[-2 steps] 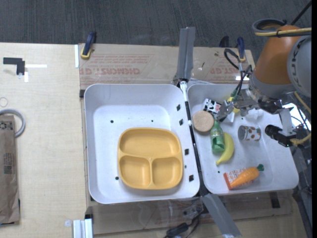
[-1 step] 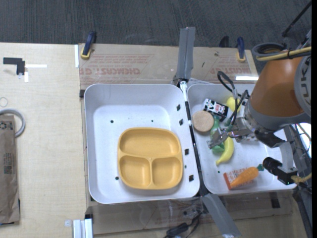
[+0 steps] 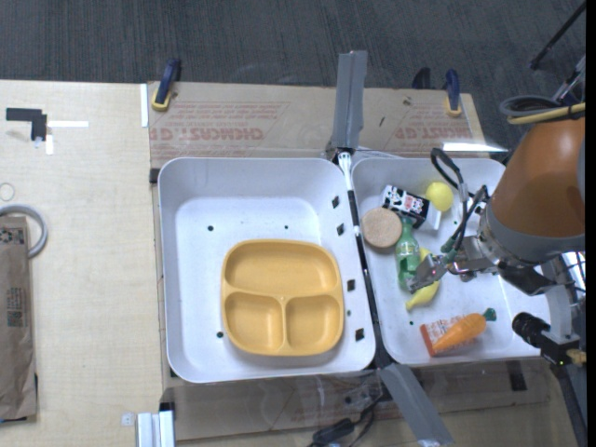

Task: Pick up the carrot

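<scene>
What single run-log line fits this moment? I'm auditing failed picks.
phase: approach | gripper: over green bottle and yellow banana, right white bin | orange carrot: lying apart, ungrasped | yellow divided plate: left bin

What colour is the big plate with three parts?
Yellow-orange three-part plastic plate, seen in the camera view.

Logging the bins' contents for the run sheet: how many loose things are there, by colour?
Yellow: 3 (compartment plate, lemon, banana)
Orange: 1 (plastic carrot)
Green: 1 (bottle)
Tan: 1 (round disc)
Black-and-white: 1 (small carton)
Total: 7
</scene>
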Available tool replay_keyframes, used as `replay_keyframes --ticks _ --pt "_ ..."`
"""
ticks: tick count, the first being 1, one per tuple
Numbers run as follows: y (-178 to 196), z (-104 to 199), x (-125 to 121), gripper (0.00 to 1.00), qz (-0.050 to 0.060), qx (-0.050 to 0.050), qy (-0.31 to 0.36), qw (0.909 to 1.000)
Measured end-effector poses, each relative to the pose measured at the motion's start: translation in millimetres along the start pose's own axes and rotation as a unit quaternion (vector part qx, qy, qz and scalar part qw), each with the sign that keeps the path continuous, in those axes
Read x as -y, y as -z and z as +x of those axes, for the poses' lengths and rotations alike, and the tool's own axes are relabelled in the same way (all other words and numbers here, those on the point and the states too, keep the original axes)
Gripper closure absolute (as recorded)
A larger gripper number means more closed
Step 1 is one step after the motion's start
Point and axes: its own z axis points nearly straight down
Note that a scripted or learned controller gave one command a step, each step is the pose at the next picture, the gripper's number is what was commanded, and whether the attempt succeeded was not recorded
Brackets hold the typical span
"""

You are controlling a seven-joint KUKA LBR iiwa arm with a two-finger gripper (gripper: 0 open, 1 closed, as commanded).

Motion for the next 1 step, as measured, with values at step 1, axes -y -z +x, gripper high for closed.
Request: replay_keyframes --ticks 1 --pt "-99.5 -32.0 -27.9 0.0 -0.001 0.0 0.076 0.9971"
